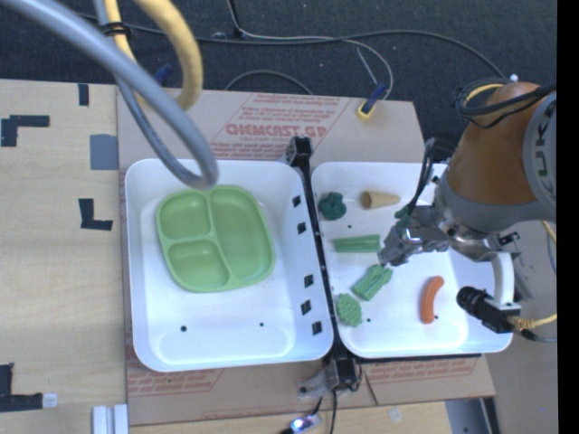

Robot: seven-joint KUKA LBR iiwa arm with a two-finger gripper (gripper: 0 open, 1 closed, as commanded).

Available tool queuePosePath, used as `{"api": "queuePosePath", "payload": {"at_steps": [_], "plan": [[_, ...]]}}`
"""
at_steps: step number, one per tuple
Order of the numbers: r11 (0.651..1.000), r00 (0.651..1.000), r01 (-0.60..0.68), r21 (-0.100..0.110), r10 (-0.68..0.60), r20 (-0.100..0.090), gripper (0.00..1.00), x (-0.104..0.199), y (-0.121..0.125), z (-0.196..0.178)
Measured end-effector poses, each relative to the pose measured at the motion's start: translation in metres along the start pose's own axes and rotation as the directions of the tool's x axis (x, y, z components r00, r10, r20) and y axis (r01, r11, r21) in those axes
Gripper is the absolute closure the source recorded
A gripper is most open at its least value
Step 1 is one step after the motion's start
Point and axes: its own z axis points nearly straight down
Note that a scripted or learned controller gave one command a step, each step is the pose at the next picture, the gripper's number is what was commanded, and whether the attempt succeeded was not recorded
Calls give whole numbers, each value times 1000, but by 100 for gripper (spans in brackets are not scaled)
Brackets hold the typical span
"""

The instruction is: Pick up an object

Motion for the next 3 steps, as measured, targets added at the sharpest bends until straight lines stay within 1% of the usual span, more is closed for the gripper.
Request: {"api": "queuePosePath", "payload": {"at_steps": [1, 2, 3], "plan": [[1000, 1000, 0, 1, 0, 0, 100, 53, -4, 8], [1000, 1000, 2, 0, -2, 0, 100, 114, 3, 3], [1000, 1000, 3, 1, -3, 1, 100, 176, 11, 12]]}}
